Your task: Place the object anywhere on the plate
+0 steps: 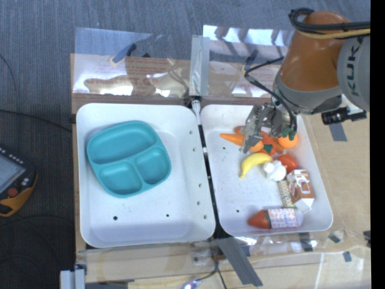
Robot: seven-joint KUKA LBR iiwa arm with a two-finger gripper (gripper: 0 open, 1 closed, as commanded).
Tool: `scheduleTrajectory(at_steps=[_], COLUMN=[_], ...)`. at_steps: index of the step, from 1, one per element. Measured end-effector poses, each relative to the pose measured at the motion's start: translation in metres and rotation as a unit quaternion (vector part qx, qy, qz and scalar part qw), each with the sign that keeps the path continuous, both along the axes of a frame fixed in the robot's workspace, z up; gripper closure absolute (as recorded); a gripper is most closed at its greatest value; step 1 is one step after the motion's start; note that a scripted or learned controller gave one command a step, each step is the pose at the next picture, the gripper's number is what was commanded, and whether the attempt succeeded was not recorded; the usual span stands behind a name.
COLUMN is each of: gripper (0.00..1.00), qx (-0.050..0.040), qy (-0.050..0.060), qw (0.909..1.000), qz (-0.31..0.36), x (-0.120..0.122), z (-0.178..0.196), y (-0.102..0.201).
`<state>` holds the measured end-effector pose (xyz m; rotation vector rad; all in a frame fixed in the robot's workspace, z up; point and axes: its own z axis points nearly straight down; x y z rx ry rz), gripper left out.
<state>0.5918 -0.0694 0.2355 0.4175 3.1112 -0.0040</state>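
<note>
- Two shallow white bins are seen side by side on the tabletop (349,179): the left bin (120,221) and the right bin (228,203).
- A teal plate (127,157) with three compartments is seen lying in the left bin, toward its upper left part, well apart from the toys.
- The grey arm (319,53), with its orange band, is seen reaching in from the right, over the upper part of the right bin.
- The claw (260,131) is lowered among a cluster of toy foods in the upper middle of the right bin; whether it is apart or together cannot be told, and nothing can be seen clamped in it.
- An orange carrot (231,138) is seen just to the left of the claw, touching or nearly touching it.
- A yellow banana (255,162) is seen just below the claw, beside a small white object (275,171).
- A small orange fruit (289,139) with a green top is seen just right of the claw, and a red piece (289,161) lies below it.
- A printed box (298,186) is seen near the right wall of the bin.
- A red item with a printed label (275,218) is seen lying near the lower edge of the right bin.
</note>
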Motion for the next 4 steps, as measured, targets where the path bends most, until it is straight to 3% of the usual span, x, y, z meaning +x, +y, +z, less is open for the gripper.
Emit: scheduleTrajectory(at_steps=[1,2,3,4], gripper=[1.00,1.00,1.00,0.00], qx=[0.0018,0.0011,0.0016,0.0018], qy=[0.000,0.000,0.000,0.000], qw=[0.9967,0.9883,0.9773,0.9773], qz=[0.081,0.152,0.212,0.212], x=[-0.013,0.032,0.029,0.029], z=[-0.051,0.013,-0.010,-0.009], y=[0.086,0.132,0.202,0.202])
